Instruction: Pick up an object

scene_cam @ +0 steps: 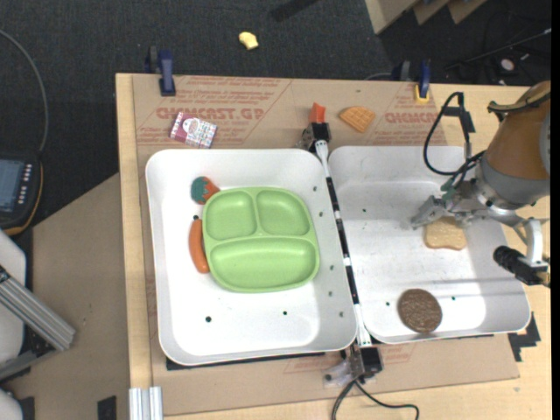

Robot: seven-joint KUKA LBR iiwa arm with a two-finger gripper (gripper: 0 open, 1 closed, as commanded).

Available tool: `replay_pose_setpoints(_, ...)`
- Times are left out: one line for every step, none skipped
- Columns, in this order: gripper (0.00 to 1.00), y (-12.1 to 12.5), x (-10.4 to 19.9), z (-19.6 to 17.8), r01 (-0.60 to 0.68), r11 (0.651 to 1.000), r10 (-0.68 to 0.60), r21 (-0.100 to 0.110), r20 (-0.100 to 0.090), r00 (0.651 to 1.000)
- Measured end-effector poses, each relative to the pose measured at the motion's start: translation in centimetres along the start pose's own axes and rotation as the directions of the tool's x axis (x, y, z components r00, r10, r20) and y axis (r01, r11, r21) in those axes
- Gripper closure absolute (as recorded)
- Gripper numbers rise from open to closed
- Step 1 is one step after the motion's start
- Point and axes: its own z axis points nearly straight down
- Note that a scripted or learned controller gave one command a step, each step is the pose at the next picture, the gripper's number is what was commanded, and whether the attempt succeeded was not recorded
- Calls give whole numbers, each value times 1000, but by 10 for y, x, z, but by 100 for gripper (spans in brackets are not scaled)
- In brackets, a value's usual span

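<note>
Watching gripper (440, 210) over tan cracker (445, 234), right bin (385, 173) 3 o'clock | can't tell jaw state | I judge risk: flat cracker slips, fingers scrape floor

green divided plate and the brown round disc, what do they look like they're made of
The green three-compartment plate looks like moulded plastic: uniform colour, soft sheen, rounded ridges. The flat brown round disc in the right white bin looks matte and mottled, probably a toy plastic or rubber food piece, perhaps a patty; the picture cannot settle which.
</note>
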Motion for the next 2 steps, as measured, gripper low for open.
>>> replay_pose_setpoints(0, 33, -18, -82, 2, 1000, -2, -1, 1, 1000)
replay_pose_setpoints(0, -3, -15, 7, 3, 1000, -2, 13, -14, 1000)
